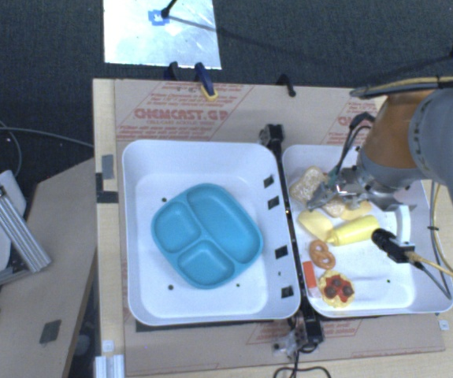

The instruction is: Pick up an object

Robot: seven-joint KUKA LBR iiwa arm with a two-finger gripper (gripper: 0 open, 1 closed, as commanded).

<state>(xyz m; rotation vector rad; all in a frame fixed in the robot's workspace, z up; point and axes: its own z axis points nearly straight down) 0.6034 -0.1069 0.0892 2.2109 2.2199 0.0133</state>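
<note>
A: Where are the pick targets?
B: Right bin (pixel 427 294) — yellow pieces (pixel 340 228) mid-bin, pretzel (pixel 321 252) just below them, a red-topped item (pixel 337 288) near the front wall, pale cracker-like bits (pixel 310 183) at the back.
A: Gripper?
B: Gripper (pixel 324 196) sits low over the pale bits, just above the yellow pieces — can't tell its state, tips too blurred.
A: Left bin?
B: Left bin (pixel 143 160) holds a blue divided plate (pixel 206 234).
</note>
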